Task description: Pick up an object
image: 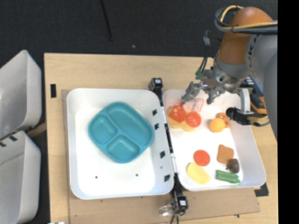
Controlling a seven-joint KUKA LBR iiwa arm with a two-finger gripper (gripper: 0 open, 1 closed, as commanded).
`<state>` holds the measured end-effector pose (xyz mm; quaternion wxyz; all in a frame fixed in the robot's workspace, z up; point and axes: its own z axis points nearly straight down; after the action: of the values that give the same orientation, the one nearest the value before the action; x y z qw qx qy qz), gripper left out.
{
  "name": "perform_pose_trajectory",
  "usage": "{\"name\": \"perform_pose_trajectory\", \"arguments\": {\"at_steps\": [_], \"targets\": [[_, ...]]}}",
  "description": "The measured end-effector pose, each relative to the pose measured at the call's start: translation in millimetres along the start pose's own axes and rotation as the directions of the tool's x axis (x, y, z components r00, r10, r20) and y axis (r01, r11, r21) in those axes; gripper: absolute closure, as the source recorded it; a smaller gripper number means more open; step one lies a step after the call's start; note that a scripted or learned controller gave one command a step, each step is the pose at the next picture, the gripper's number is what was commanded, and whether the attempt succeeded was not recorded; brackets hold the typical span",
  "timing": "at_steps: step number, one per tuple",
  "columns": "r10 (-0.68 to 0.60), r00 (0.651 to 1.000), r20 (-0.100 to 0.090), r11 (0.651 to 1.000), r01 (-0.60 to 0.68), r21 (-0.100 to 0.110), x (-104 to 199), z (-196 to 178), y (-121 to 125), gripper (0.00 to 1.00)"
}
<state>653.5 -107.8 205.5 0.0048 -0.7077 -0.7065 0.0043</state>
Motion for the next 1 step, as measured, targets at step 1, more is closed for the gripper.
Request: {"name": "perform_pose_trajectory", "arguments": {"at_steps": [1], "targets": [[-0.001, 1.0, 0.0, 1.0, 0.001, -0.014, 0.2, -9.2, 2.6, 0.0]]}}
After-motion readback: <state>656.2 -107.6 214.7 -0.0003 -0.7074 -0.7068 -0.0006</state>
